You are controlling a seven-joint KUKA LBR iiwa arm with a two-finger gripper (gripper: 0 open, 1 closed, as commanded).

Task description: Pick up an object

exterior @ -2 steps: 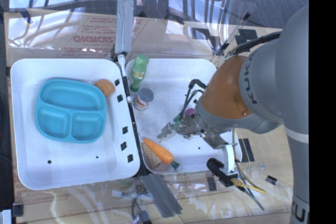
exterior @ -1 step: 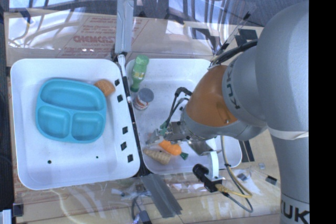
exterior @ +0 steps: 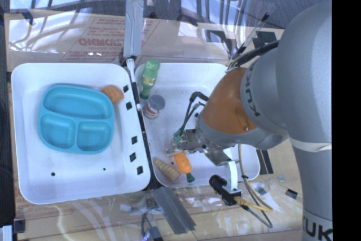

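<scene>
Gripper low in the right bin, near its front edge, just above the toy carrot; finger spread impossible to judge from this angle; nothing visibly clamped. Beside the carrot, toward the front-left corner: a ridged tan cone. Along the left wall: a green bottle lying down and a small grey-lidded can. In the left bin: a blue 3-compartment tray with an orange piece at its back-right corner. Best approach, likely: centre over the carrot's middle, clear of the cone; descend fully; close; lift straight. Readable: "KU" on the arm; reddish "CHEMCAS" on cardboard behind the bins.
</scene>
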